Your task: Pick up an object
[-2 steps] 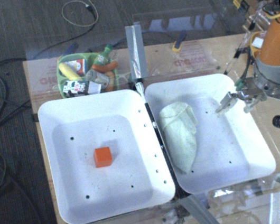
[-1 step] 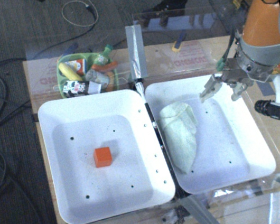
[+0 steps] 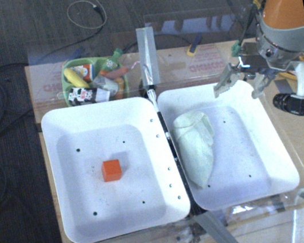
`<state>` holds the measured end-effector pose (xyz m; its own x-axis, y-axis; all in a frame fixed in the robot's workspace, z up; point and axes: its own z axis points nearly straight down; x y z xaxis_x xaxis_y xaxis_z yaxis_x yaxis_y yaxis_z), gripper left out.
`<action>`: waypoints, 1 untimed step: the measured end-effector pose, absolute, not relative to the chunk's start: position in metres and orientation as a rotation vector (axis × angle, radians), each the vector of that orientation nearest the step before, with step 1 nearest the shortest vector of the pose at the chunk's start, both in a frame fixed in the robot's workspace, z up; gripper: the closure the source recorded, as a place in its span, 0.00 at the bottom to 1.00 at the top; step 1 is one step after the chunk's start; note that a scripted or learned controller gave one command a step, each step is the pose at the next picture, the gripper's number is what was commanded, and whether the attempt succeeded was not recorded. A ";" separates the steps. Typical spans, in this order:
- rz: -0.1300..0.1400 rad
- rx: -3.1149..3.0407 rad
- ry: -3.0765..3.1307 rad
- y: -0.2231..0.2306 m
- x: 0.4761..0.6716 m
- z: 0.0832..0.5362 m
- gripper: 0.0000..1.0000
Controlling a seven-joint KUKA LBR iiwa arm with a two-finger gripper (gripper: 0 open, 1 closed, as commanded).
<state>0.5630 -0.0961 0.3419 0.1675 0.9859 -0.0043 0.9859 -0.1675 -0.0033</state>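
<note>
You are looking at the gripper hovering over the right bin's far corner, fingers spread and holding nothing. The pale cloth is lying limp against the near wall; a descent could pinch only a fold and slip.

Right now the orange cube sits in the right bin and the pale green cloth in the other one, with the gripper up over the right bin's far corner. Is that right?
Not quite: the bins are swapped. The camera view shows the orange cube in the left bin and the pale green cloth in the right bin. The gripper is over the right bin's far corner, as you said.
</note>
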 end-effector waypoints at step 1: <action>-0.007 2.059 2.381 -0.029 0.505 0.197 0.00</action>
<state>0.5054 -0.0285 0.1970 -0.1442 0.9895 0.0018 0.9895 0.1443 -0.0071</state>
